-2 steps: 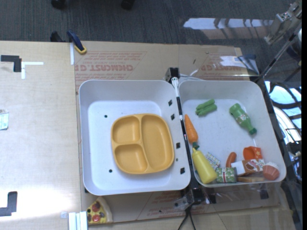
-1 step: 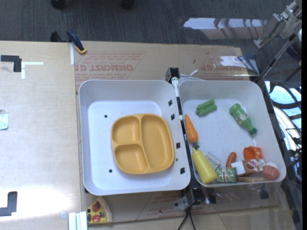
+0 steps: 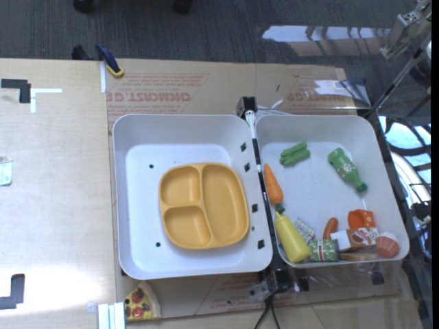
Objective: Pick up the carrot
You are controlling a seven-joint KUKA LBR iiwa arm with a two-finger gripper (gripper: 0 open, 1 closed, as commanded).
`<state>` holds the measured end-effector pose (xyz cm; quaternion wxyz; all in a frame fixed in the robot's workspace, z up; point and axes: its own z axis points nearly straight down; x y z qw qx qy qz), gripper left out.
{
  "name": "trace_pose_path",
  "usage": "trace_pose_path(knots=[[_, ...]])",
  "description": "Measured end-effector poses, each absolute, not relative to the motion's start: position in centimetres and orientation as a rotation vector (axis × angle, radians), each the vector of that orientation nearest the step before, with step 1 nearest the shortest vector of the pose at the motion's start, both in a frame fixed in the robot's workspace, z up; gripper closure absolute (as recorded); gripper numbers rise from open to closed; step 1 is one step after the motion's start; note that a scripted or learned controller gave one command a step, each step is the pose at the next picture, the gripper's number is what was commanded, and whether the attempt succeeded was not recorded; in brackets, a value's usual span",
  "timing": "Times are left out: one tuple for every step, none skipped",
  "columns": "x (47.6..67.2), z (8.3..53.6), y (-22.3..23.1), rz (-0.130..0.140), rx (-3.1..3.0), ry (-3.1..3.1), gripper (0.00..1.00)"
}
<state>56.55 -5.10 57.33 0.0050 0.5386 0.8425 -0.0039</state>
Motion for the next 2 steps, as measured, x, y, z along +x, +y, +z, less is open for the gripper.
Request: trace_pose_path(knots=[[56.55,57.32,-5.12,-0.012,1.688,2.638,0.0],[56.77,58.14,-5.05,-0.015,1.682,2.639,1.0]])
